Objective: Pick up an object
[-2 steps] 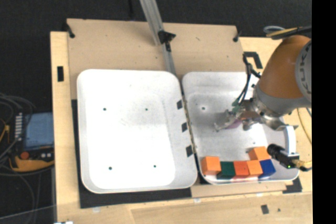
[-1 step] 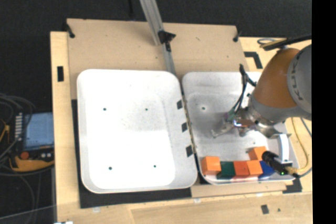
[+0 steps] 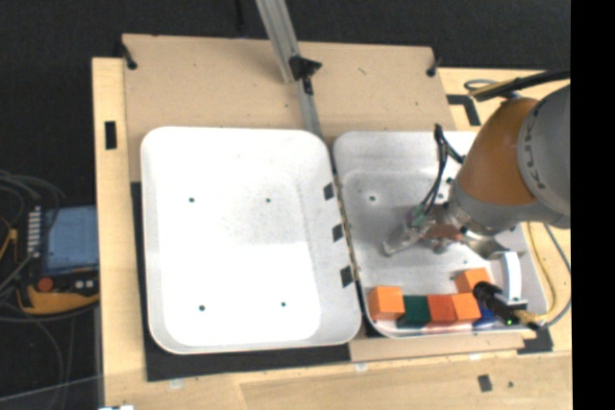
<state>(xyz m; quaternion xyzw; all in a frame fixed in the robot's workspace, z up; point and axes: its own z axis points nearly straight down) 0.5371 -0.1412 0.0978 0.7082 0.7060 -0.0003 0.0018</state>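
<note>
My gripper (image 3: 415, 238) hangs low over the middle of the right bin (image 3: 384, 170), with the grey and orange arm reaching in from the right. Along the bin's near wall lies a row of blocks: an orange block (image 3: 387, 301), a dark green block (image 3: 416, 311), and two more orange blocks (image 3: 444, 308) (image 3: 465, 305). Another orange block (image 3: 471, 280) sits just behind the row at the right. The gripper stands above and behind this row, apart from it, and I see nothing held in it.
The left bin (image 3: 240, 235) lies beside the right one, its white floor bare. A slanted metal rail (image 3: 274, 10) runs from the top down to the bins' shared far corner. A blue box (image 3: 72, 238) and cables lie off the bench at left.
</note>
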